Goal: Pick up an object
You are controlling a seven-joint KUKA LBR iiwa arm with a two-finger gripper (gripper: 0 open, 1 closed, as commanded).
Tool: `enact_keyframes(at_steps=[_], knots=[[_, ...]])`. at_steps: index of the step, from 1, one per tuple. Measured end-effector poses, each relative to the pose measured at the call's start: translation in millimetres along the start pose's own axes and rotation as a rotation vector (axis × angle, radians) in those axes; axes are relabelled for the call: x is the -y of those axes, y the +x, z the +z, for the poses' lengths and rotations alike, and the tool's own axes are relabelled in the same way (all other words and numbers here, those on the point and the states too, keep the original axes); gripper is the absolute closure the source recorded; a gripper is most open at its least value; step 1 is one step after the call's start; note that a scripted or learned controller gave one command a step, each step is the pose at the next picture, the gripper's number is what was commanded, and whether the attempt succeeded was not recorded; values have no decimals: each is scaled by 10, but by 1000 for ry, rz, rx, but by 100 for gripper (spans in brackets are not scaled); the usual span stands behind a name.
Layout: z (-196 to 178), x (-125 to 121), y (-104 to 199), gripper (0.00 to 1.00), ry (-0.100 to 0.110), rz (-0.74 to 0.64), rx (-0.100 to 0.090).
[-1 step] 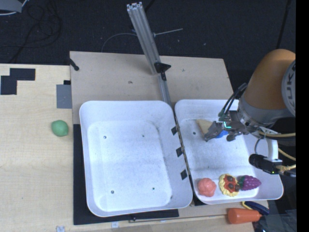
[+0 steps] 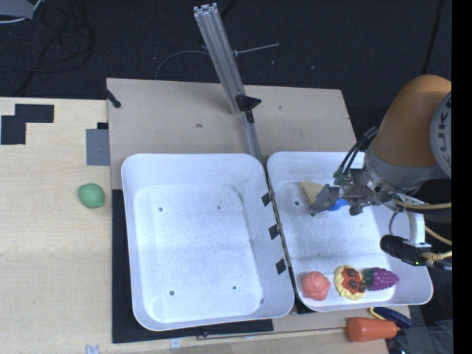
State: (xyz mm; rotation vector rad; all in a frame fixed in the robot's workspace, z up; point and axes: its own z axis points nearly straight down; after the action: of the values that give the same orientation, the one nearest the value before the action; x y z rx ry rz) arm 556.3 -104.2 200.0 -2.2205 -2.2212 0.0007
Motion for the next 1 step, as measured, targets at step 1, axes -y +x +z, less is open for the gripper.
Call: enact_keyframes(at_steps=[1], knots=[[624, -27, 18, 0, 5, -1, 0]])
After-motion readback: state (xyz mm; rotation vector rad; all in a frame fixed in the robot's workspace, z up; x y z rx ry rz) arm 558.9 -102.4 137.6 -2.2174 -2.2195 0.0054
